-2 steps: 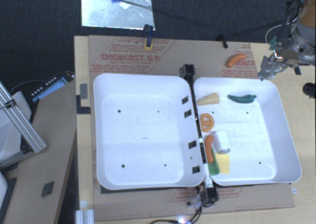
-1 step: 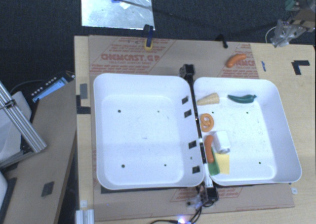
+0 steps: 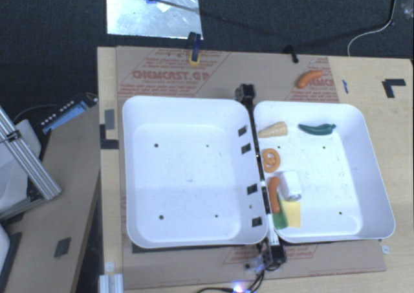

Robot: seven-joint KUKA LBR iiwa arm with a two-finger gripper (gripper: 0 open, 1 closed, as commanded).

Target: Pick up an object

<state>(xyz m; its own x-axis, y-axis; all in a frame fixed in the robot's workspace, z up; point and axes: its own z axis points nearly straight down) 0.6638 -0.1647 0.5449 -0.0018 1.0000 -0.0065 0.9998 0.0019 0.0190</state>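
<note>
The right bin (image 3: 362, 156) holds several small items along its left side. A cream cone-shaped piece (image 3: 272, 130) lies near the top left, with a dark green pepper (image 3: 317, 129) to its right. Below them sits an orange pretzel-like ring (image 3: 270, 160). Lower still, a white cylinder (image 3: 289, 185) rests beside an orange carrot with a green end (image 3: 275, 200), and a yellow block (image 3: 293, 213) lies just under them.
The left bin (image 3: 187, 169) adjoins the right one along a clipped central divider (image 3: 257, 169). An orange sausage-shaped toy (image 3: 308, 79) lies on the cardboard behind the right bin. A yellow and blue clamp (image 3: 193, 49) stands at the bench's back edge.
</note>
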